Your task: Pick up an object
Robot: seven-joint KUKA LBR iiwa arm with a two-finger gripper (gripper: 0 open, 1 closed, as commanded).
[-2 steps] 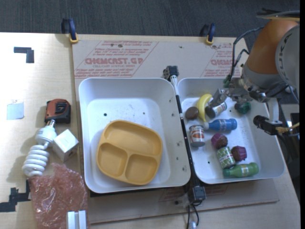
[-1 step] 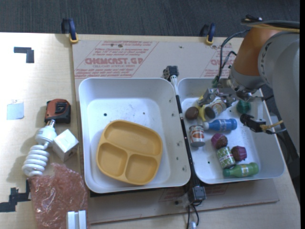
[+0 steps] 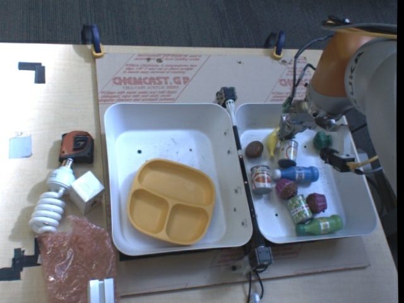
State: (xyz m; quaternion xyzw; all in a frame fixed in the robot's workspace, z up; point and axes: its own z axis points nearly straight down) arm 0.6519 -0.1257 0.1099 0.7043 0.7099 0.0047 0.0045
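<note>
The right bin [image 3: 358,197] holds several small items. A yellow banana-shaped piece [image 3: 272,142] and a brown round lump [image 3: 254,148] lie at its upper left. A small can [image 3: 290,150] stands just below my gripper [image 3: 290,129], which hangs low over the bin's upper middle. Below it lie a blue bottle [image 3: 302,173], a labelled can [image 3: 261,177], a maroon fruit [image 3: 287,188], a green-labelled can [image 3: 299,208], a dark red piece [image 3: 316,202] and a green bottle [image 3: 320,225]. A green object [image 3: 322,139] sits right of the gripper. I see nothing lifted.
The left bin [image 3: 120,137] holds a yellow divided plate [image 3: 170,201]. On the bench to the left lie a tape measure [image 3: 77,147], a spiral light bulb [image 3: 52,201], a white cube [image 3: 87,188] and a reddish bag [image 3: 76,257]. The arm's cables [image 3: 353,163] cross the right bin's rim.
</note>
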